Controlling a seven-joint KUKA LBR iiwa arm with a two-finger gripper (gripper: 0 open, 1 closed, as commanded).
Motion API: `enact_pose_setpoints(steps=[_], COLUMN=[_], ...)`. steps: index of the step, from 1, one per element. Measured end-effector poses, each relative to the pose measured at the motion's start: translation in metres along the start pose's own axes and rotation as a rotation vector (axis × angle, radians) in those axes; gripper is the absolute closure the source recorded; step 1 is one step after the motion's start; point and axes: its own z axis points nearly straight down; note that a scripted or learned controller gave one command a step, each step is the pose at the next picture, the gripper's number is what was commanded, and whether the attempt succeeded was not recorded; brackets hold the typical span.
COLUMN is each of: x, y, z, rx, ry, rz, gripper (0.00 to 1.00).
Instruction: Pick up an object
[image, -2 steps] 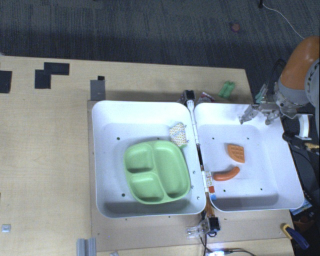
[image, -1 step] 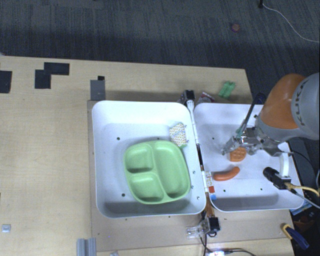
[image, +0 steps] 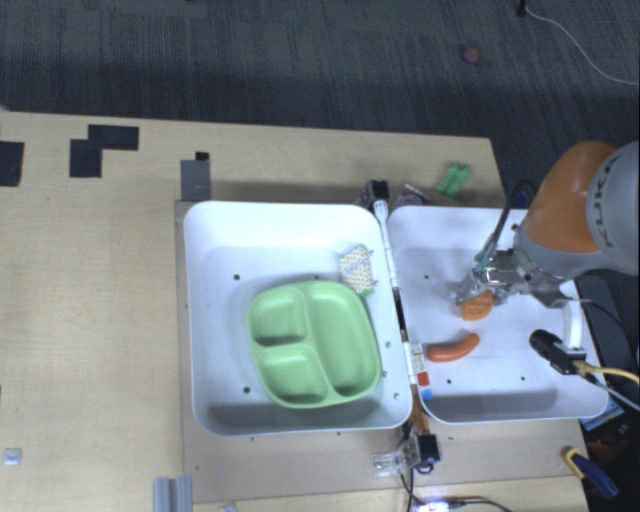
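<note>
Two shallow white bins sit side by side on the pale wooden bench. The left bin holds a green divided plate, three compartments showing, lying flat toward the bin's middle and near side. Just beyond the plate's far right corner, against the bin's right wall, lies a small patterned white scrap, close to the plate. Behind the bins, on the bench near the divide, a small green item lies by itself. The right bin holds an orange sausage-shaped object, lying on the floor toward the left, near side, well apart from the arm. Farther right and a little farther back, a small rounded orange object rests on the bin floor, and the gripper is down right over it, its metal tips appearing to touch or straddle its top. How the jaws stand I cannot tell, since the tips blur into the object. The grey arm with its orange band comes in from the right, above the bin's right rim.
</note>
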Motion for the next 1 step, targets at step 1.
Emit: enact_pose_setpoints(steps=[1], x=[0.05], y=[-0.057], z=[-0.0992], rx=[0.006], ry=[0.001], rz=[-0.001], gripper=[1.0])
